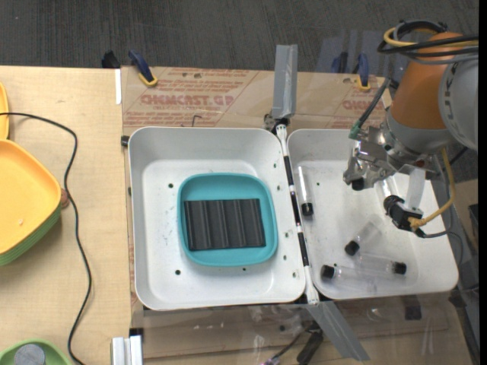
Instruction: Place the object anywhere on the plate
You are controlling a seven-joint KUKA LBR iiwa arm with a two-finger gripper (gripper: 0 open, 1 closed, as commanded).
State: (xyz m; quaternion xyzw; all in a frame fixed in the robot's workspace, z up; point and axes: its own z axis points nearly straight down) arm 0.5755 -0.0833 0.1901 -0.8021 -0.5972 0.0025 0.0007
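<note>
My pincer [364,175] hovers over the right white bin [434,280], grip state unclear; clear plastic black-capped tubes [374,265] lie nearer, teal rectangular plate [227,185] left.

dark carpet [190,21], pale wooden bench [84,128]

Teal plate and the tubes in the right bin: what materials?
Teal plate: likely moulded plastic, matte, with a dark ribbed insert, perhaps rubber. Tubes: clear plastic or glass, can't tell; the bin shows through them, and their caps are black.
</note>
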